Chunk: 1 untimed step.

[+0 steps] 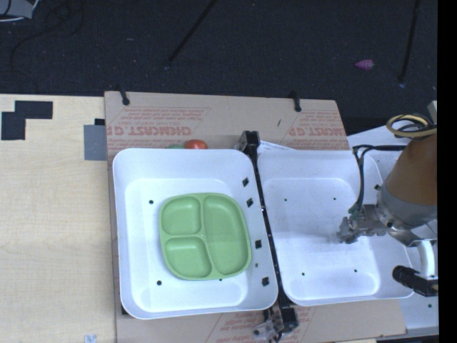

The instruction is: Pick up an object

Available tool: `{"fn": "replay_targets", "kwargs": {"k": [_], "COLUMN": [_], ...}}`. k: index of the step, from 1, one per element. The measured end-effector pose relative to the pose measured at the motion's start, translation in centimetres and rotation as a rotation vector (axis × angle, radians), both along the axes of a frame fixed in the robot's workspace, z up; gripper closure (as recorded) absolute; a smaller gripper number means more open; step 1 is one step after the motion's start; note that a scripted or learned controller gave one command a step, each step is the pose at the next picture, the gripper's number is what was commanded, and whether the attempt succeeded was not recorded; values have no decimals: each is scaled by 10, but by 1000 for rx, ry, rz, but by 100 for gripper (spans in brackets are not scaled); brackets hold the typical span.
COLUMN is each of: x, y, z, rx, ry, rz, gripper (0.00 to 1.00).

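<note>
In the left bin point(136, 184), a green tray point(205, 236) lies flat, well apart from the gripper point(351, 231) low in the right bin point(314, 184).
The cardboard point(214, 120) behind bears red print, upside down and too blurred to read surely. I judge the arm should cross the divider and come down over the tray's rim; how wide the gripper stands I cannot tell.

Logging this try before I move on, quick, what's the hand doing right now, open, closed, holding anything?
Hand: over the right bin; open or closed cannot be told. No object seen in it; the green plate lies in the left bin.
</note>
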<state>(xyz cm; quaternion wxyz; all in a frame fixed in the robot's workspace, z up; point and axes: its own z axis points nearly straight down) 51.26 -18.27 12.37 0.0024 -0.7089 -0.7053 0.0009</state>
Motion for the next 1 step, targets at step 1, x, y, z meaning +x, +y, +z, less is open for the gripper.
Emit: {"fn": "replay_targets", "kwargs": {"k": [1], "x": [7], "y": [-5], "z": [61], "rx": [-3], "ry": [-8], "rz": [6], "gripper": [100]}}
